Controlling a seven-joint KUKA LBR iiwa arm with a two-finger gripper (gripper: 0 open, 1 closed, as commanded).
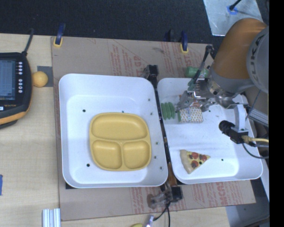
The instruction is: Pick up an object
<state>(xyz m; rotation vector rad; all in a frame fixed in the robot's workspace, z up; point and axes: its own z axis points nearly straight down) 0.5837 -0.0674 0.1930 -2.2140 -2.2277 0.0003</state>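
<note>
- The arm [236, 51] comes in from the right and hangs over the far part of the right bin [255, 171], its grey and orange bulk covering that bin's far right corner.
- The gripper [193, 103] is low over the bin's far left area; from this angle I cannot tell how its jaws stand or whether they have hold of anything.
- Just beneath and beside it lies a small speckled block [193, 116], touching or nearly touching the metal of the tool.
- A green ribbed piece [168, 110] lies hard against the bin's left wall, just beside the block, so room is tight there.
- A pizza slice toy [194, 160] lies nearer the front edge, well apart from the gripper, with bare white floor around it.
- A black cable fitting [229, 129] reaches in over the right side of this bin.
- The left bin [73, 126] holds a yellow divided tray [119, 141] near its middle, with bare floor left all round it.
- On the tabletop [23, 174] to the left sit a control pendant [7, 89] and a yellow ball [39, 78].
</note>
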